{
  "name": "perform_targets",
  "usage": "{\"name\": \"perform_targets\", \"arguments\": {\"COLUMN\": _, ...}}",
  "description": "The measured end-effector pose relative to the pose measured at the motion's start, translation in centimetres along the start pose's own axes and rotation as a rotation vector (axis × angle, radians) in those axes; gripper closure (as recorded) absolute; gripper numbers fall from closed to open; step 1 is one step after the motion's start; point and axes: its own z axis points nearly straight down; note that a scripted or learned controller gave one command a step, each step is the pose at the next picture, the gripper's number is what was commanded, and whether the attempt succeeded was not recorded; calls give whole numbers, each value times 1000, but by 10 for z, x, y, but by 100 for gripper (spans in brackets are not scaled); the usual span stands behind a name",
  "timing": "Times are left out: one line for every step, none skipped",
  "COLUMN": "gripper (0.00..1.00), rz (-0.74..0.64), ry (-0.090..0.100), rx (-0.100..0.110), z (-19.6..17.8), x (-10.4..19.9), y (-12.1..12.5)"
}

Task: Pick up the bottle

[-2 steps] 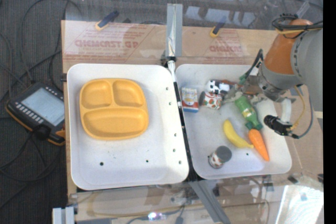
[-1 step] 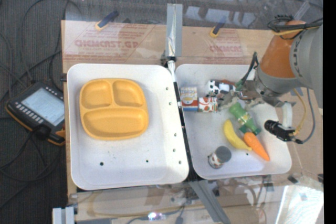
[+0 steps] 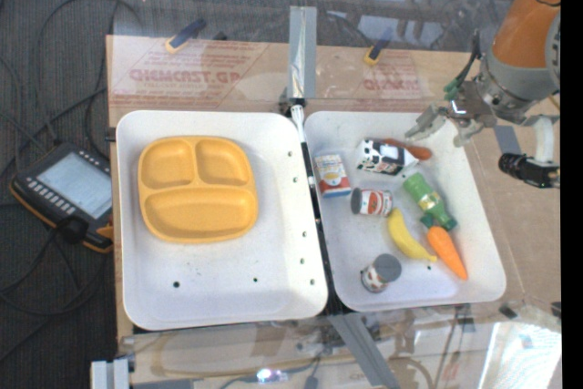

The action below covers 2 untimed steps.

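bench [image 3: 209,68] bears two white bins: left bin [image 3: 127,287], right bin [image 3: 483,278], side by side

Two white bins [image 3: 219,305] are shown. One yellow tray [image 3: 196,189], one green bottle [image 3: 428,199], one banana [image 3: 407,237], one carrot [image 3: 447,251], two cans [image 3: 371,202], one small carton [image 3: 331,174] and one cow-patterned toy [image 3: 381,158] are counted.

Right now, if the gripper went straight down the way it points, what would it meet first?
Probably the right bin's top right corner, beside the black-and-white cow toy. The gripper hangs spread above there, well short of the green bottle. Height is unclear.
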Motion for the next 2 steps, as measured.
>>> {"name": "perform_targets", "arguments": {"gripper": 0, "rz": 28, "ry": 8, "rx": -4, "z": 118, "x": -23, "y": -25}}
{"name": "perform_targets", "arguments": {"gripper": 100, "rz": 28, "ry": 7, "rx": 1, "z": 112, "x": -23, "y": -26}}
